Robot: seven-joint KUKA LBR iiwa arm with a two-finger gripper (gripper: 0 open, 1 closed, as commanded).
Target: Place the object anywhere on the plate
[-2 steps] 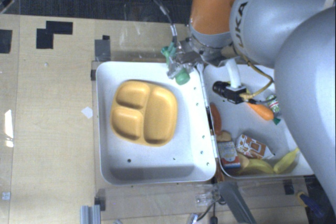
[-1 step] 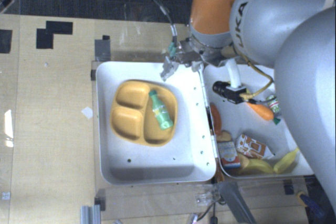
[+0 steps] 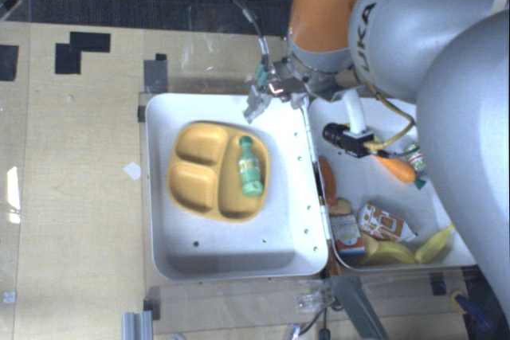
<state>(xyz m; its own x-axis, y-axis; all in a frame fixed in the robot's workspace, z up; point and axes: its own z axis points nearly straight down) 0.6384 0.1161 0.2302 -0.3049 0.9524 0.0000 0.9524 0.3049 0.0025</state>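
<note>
A yellow divided plate [image 3: 199, 171] lies in the left white bin [image 3: 231, 259]. A small green bottle [image 3: 250, 166] lies in the plate's long right compartment, its cap toward the back. My gripper [image 3: 267, 95] hangs over the back edge of the left bin, above and behind the plate, apart from the bottle. Nothing shows between its fingers.
The right bin [image 3: 398, 263] holds a carrot [image 3: 396, 168], bananas [image 3: 414, 249], a small printed box [image 3: 381, 222], a packet [image 3: 345, 228] and a brown sausage-like piece [image 3: 327, 177]. The arm's big grey body covers the right bin's back and right side. A black cable connector [image 3: 347, 138] hangs below the wrist.
</note>
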